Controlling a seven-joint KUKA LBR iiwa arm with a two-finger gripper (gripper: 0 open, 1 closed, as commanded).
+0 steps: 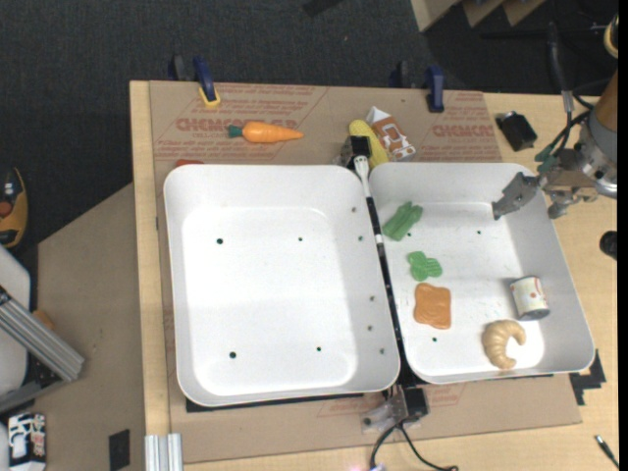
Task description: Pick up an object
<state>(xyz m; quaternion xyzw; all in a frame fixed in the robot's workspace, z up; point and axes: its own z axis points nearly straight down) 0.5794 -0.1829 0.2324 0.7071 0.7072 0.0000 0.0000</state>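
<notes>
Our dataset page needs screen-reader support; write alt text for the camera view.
The end effector hovers at the right bin's upper right edge; the bin holds a croissant, can, orange piece and two green pieces.

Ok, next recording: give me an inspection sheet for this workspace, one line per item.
Surface: cardboard-topped bench bearing a left bin and a right bin, side by side.
Job's things: in the right bin, two green pieces, an orange piece, a croissant, a small can.
Clutter: carrot, banana and a carton on the bench behind the bins.
Grippers: gripper over the right bin's far right corner, holding nothing visible.
Cables: wires at the front edge.
Surroundings: dark carpet, two blue clamps.
</notes>
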